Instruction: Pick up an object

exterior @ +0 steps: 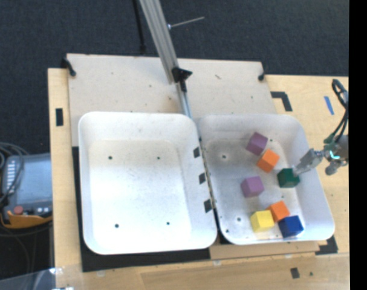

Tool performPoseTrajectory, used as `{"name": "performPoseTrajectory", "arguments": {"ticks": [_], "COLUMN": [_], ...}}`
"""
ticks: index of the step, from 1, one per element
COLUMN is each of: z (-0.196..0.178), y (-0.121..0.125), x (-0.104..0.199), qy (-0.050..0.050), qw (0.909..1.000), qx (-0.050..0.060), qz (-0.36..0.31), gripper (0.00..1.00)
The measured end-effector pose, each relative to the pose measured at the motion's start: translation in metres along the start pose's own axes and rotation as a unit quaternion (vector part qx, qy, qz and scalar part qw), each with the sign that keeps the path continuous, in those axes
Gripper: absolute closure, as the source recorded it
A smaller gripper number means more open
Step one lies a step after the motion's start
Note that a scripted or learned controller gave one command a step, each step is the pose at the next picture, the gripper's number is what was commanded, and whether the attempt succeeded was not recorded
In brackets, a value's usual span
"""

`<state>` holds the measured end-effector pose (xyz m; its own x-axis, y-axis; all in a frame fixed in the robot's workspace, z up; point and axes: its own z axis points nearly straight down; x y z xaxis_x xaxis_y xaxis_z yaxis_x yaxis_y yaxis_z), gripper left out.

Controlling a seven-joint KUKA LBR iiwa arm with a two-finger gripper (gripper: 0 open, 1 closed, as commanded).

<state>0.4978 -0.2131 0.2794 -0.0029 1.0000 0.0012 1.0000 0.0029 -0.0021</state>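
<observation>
I see blue block (291, 225), yellow block (262, 220), small orange block (280, 209) at right bin's (231, 138) near edge | purple block (252, 186) mid-bin | hand (306, 162) reaching over right rim beside green block (286, 177), grip state unreadable | orange block (268, 160), second purple block (256, 143) farther back

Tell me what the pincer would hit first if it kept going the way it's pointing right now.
Most likely the green block. The pincer reaches in from the right bin's right edge, aimed left and slightly down, and the green block sits right at its tip. Height above the block is unclear from this slanted view.
</observation>
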Motion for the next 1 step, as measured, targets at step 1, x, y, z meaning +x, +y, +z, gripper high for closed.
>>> {"name": "performPoseTrajectory", "arguments": {"ticks": [1], "z": [-0.0019], "y": [0.0008], "x": [0.0003], "qy": [0.0], "qw": [1.0], "qx": [-0.002], "qz": [0.0], "gripper": [0.0]}}
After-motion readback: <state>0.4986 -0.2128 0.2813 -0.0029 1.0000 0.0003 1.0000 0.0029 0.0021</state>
